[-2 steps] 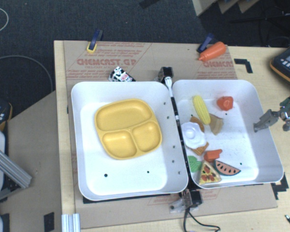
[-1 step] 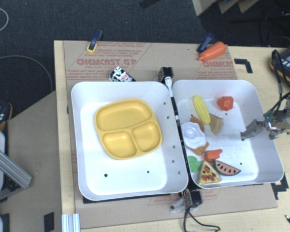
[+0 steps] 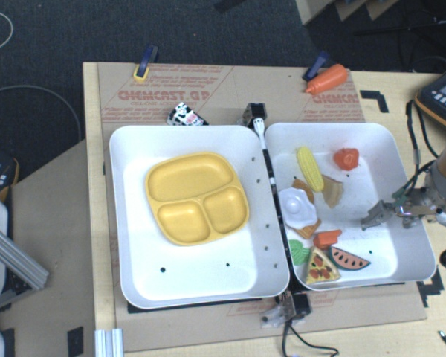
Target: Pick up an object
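Note:
My gripper (image 3: 381,211) hangs low over the right side of the right bin (image 3: 383,136), open, with nothing between its fingers. The bare bin floor lies under it. To its left lie toy foods: a yellow corn cob (image 3: 309,168), a red piece (image 3: 346,158), a tan wedge (image 3: 332,192), a white fried egg (image 3: 295,207), and an orange piece (image 3: 327,238). A watermelon slice (image 3: 349,259), a pizza slice (image 3: 321,267) and a green piece (image 3: 299,253) sit at the bin's front, in front of and left of the gripper.
The left bin (image 3: 134,199) holds a yellow divided plate (image 3: 197,197). Behind the bins on the board lie an orange carrot toy (image 3: 326,79), a black-and-white toy (image 3: 184,115) and a blue-yellow clamp (image 3: 143,64). A black divider (image 3: 266,171) runs between the bins.

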